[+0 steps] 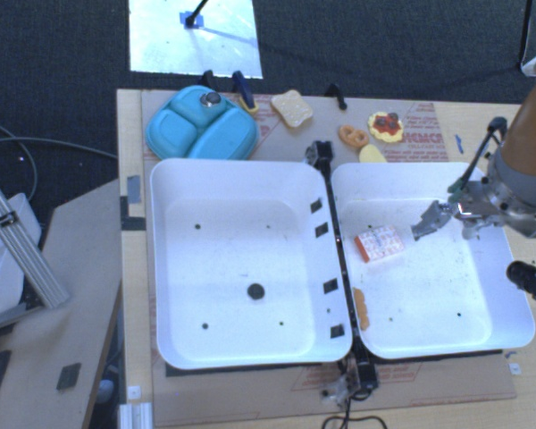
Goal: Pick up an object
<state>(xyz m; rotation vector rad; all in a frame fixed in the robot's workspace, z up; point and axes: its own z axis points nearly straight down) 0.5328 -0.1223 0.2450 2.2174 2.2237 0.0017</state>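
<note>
A small red and white box (378, 242) lies flat in the right bin (429, 345), near its left wall. My gripper (439, 218) hangs over the same bin, just right of the box and slightly behind it, apart from it. Nothing shows in the gripper. An orange stick-shaped piece (360, 308) lies against the right bin's left wall, nearer the front. A small dark round object (255, 290) sits on the floor of the left bin (241, 172).
Behind the bins on the board lie a blue lidded container (201, 123), a toast slice (291, 108), a pretzel (352, 136), a small pizza toy (386, 126) and a yellow piece (372, 155). A black divider (332, 239) runs between the bins.
</note>
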